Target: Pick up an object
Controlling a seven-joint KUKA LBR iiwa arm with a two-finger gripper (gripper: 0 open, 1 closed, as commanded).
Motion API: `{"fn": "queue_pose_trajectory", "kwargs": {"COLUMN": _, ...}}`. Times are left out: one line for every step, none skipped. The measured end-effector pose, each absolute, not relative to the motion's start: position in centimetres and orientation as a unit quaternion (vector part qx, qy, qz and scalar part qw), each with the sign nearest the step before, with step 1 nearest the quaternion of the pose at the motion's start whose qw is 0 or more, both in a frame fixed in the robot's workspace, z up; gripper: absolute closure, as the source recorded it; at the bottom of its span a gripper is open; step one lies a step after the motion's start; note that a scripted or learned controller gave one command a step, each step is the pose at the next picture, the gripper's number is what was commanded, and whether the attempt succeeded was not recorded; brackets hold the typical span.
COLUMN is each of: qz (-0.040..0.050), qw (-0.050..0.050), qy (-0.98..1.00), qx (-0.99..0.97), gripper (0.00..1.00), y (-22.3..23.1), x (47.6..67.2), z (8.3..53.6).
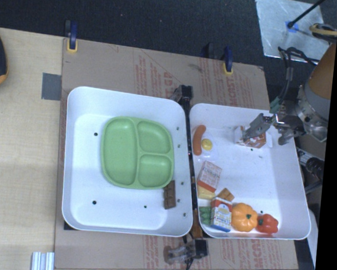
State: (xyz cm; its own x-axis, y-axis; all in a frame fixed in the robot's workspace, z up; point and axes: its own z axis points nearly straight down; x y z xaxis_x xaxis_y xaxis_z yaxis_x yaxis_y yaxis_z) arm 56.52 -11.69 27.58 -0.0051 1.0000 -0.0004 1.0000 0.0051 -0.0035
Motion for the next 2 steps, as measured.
{"fn": "queue_pose_trajectory", "kwargs": {"qz": 0.0049, "qw": 0.004, "qy": -0.707, "qx": -0.707, "gripper": 0.00, "y": -18.9, "x": 57.8, "z": 14.2}}
{"fn": "queue_pose_trajectory", "kwargs": {"qz": -0.0008, "qw": -0.003, "qy": -0.709, "qx": -0.705, "gripper": 0.00, "y": -21.2, "x": 64.5, "z": 16.3}}
